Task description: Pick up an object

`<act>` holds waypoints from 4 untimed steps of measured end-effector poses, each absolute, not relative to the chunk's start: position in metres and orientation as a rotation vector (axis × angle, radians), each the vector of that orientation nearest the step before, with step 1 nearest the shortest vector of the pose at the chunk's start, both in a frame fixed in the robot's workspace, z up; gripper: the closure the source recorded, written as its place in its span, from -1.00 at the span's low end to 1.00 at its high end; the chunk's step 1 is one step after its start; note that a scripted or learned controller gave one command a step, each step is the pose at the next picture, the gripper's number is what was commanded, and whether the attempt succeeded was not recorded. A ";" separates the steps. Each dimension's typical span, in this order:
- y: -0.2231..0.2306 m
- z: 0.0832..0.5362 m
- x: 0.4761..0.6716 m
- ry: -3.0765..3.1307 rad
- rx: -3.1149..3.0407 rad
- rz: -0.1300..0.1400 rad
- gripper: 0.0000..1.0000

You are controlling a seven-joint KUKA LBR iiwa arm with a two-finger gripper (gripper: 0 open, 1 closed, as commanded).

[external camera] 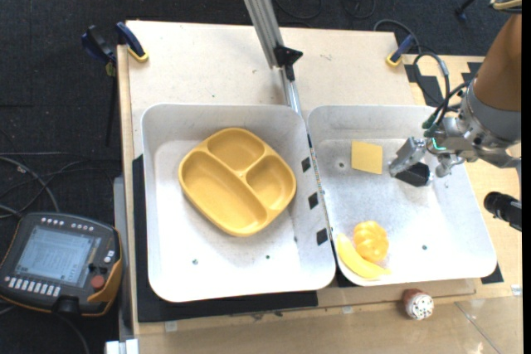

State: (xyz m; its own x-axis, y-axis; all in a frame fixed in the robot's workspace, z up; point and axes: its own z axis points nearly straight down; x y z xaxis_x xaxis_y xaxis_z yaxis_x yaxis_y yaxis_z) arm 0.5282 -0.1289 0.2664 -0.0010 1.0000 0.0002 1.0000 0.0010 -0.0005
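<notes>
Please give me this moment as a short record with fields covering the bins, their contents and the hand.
left bin: holds a yellow divided plate with three compartments
right bin: holds a yellow square block near the far side, and a yellow banana-like piece and a yellow lumpy object at the near edge
hand: over the right bin, just right of the square block, nothing seen held
bench front edge: small speckled ball, outside the bins

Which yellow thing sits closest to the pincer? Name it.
The flat yellow square in the right bin, just left of the pincer. The yellow lump lies nearer the bin's front edge; the divided yellow plate is in the left bin.
</notes>
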 end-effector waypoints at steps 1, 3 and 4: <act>-0.126 0.223 0.528 -2.219 -2.219 0.005 -1.00; -0.129 0.133 0.527 -2.218 -2.219 0.004 -1.00; -0.129 0.146 0.528 -2.222 -2.221 0.000 1.00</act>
